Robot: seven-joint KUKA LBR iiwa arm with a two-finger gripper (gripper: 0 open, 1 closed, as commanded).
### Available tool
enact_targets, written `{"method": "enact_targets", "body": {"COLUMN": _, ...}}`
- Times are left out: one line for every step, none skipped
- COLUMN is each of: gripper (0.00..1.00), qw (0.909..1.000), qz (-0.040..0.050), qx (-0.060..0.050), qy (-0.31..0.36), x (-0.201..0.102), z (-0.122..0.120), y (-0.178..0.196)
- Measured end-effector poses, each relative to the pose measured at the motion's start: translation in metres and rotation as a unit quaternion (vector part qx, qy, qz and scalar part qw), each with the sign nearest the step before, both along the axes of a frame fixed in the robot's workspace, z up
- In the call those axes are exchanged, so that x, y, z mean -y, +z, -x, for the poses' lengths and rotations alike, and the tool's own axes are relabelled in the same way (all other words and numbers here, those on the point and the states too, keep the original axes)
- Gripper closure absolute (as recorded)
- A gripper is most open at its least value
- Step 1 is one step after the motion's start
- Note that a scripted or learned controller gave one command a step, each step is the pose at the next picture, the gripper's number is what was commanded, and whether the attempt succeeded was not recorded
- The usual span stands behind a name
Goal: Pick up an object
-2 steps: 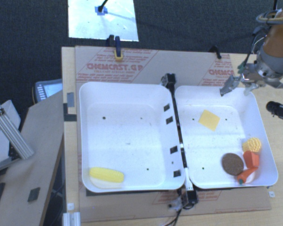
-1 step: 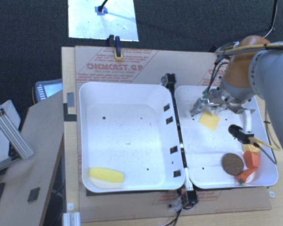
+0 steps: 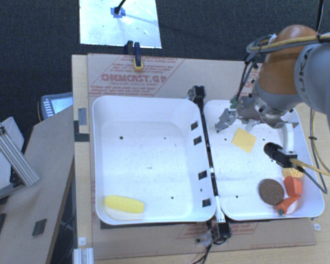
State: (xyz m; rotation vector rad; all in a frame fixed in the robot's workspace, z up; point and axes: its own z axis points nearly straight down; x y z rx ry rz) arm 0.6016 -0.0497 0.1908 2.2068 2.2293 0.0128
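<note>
Yellow clamp (image 3: 137,59) on board; metal plate (image 3: 119,15) behind.

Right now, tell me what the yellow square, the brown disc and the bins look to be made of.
Yellow square: looks like soft plastic or foam, matte, flat with clean edges; possibly toy cheese. Brown disc: speckled, dull surface, maybe cork or textured plastic; hard to tell. Left bin and right bin: white moulded plastic, smooth with a slight sheen and rounded walls.

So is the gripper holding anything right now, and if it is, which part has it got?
Nothing is held. The gripper hangs over the right bin, its fingers apart with nothing between them; the yellow cheese slice lies flat just beside it.
</note>
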Motion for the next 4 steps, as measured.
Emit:
{"method": "enact_targets", "body": {"gripper": 0.0, "qw": 1.0, "qz": 0.0017, "qx": 0.0, "qy": -0.002, "x": 0.0, "z": -0.043, "y": 0.045}}
{"method": "enact_targets", "body": {"gripper": 0.0, "qw": 1.0, "qz": 0.0023, "qx": 0.003, "qy": -0.002, "x": 0.007, "z": -0.069, "y": 0.147}}
{"method": "enact_targets", "body": {"gripper": 0.0, "qw": 0.9999, "qz": -0.0005, "qx": -0.011, "qy": 0.0, "x": -0.065, "z": -0.064, "y": -0.017}}
{"method": "enact_targets", "body": {"gripper": 0.0, "qw": 1.0, "qz": 0.0033, "qx": -0.003, "qy": -0.007, "x": 0.015, "z": -0.067, "y": 0.012}}
